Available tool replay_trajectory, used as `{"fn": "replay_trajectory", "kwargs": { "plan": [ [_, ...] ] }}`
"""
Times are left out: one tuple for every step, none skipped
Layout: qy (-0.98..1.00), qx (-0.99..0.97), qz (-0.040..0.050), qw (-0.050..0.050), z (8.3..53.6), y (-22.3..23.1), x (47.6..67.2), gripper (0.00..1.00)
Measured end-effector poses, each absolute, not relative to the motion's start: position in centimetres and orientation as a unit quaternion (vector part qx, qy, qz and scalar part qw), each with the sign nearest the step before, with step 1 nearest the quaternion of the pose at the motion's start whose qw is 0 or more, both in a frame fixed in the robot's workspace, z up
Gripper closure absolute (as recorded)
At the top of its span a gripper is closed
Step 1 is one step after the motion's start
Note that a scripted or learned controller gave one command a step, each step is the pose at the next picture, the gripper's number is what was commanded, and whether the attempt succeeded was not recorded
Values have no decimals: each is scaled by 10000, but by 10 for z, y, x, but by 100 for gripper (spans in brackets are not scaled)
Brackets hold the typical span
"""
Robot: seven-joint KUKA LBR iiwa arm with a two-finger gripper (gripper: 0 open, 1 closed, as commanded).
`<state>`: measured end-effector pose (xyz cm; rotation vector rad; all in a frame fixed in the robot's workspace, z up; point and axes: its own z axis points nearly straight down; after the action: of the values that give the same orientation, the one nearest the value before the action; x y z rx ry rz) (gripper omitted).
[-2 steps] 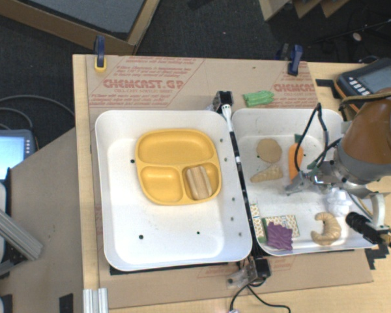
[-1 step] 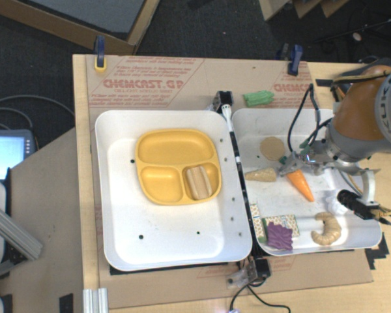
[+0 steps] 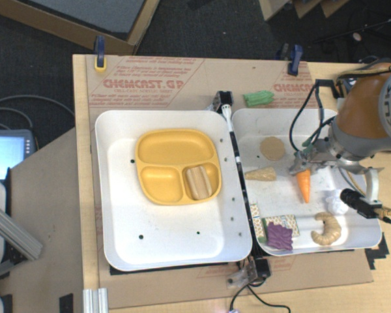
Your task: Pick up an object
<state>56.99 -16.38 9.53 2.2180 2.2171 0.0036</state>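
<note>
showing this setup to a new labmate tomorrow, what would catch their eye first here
The yellow divided plate in the middle of the left bin stands out most, with a tan bread-like piece in its lower right compartment. Next comes the grey arm with its orange band, reaching in over the right bin, its gripper just above the orange carrot.

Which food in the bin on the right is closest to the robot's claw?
The orange carrot. It lies right under the gripper, pointing down the bin. The round cookie, pale bread piece, purple grapes and croissant all sit farther off.
</note>
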Motion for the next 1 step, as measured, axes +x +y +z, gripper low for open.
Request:
{"fn": "replay_trajectory", "kwargs": {
  "plan": [
    [7097,7045,-18,-12,84,-98,668,100]
  ]
}}
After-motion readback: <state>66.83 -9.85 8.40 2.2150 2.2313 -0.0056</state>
